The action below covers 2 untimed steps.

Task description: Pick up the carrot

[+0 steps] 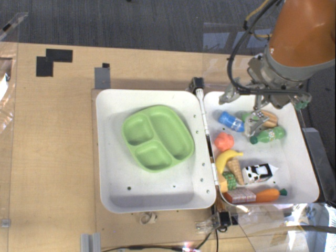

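The carrot (269,195) is orange with a green tip and lies along the front edge of the right bin (307,156), next to a red-brown box (240,196). My gripper (257,124) hangs over the back of that bin, well behind the carrot. Its fingers (254,125) point down among a blue bottle (230,121), a green bottle (268,135) and a brown bread-like piece (267,118). They stand slightly apart with nothing visibly held between them.
The right bin also holds a peach-coloured fruit (225,140), a banana (227,159), an ice cream cone (235,171) and a black-and-white carton (258,173). A green divided plate (157,136) lies in the left bin (113,182). The arm's large orange body fills the upper right.
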Motion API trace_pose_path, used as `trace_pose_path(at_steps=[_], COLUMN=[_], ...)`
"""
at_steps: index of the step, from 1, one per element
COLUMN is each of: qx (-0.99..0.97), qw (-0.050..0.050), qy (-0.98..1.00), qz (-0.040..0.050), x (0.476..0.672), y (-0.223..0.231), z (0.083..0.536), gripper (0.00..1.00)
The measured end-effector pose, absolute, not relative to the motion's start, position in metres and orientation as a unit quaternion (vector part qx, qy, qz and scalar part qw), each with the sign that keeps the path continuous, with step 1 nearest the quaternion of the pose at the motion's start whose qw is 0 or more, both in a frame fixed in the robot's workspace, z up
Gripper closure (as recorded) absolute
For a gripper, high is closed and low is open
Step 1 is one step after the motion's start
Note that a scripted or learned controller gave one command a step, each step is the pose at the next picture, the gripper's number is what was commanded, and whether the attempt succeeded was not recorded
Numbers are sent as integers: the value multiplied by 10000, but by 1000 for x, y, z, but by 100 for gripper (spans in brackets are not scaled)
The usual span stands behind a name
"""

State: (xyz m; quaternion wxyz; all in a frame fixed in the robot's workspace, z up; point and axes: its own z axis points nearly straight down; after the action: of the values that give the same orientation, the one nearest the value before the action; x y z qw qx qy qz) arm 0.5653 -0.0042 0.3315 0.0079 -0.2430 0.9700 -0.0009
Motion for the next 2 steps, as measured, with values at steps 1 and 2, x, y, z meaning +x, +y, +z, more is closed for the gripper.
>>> trace_pose_path(at_steps=[1, 2], qx=[-2185, -2184], qw=[6, 105], qy=[9758, 9758], qz=[22, 8], x=[506, 512], y=[54, 54], z=[215, 230], gripper=[0, 100])
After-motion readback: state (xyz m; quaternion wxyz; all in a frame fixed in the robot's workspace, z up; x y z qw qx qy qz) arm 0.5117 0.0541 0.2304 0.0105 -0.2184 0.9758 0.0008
